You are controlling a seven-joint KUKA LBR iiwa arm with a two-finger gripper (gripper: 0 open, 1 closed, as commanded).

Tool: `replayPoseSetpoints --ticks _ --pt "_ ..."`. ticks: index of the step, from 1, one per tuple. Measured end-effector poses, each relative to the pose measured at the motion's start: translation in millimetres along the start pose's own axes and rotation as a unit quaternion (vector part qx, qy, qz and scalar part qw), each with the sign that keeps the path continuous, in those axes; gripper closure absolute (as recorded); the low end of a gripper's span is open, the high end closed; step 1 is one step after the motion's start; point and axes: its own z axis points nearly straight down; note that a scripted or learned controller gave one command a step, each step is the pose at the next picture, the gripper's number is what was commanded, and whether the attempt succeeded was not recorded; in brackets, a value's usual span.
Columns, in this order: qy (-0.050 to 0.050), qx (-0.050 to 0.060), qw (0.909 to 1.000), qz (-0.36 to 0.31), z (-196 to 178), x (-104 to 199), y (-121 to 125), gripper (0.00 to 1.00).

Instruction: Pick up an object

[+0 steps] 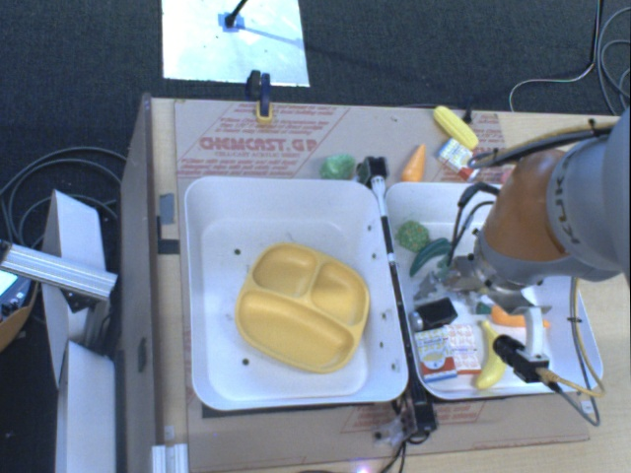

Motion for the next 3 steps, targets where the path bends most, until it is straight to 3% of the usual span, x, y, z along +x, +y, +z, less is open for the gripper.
replayPoseSetpoints --ticks 1,2,3 --pt "-0.001 0.006 1.0000 -0.005 -2.5 -1.4 134.0 0.00" --pt "0.000 0.004 1.0000 -0.004 -12.1 -1.2 131.6 1.00" --pt "-0.001 0.001 1.0000 -0.005 -12.4 -1.1 132.6 0.00"
